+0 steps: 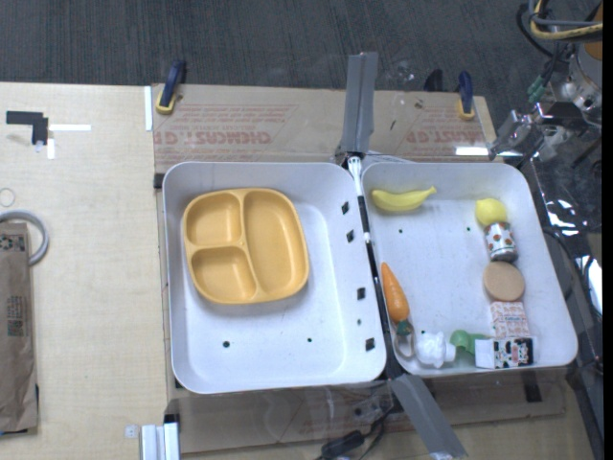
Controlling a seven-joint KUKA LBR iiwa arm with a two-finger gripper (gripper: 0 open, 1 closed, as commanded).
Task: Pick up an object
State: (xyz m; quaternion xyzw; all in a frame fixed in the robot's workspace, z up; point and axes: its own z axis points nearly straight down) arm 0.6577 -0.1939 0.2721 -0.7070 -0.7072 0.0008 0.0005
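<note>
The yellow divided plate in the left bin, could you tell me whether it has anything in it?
Empty. The yellow divided plate lies flat in the left bin, and all three compartments show bare yellow surface, with nothing resting in them.

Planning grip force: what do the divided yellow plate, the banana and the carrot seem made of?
The plate looks like matte moulded plastic: even colour, soft rounded ridges. The banana and carrot are probably toy plastic, uniformly coloured and smooth, though the view leaves that open.
</note>
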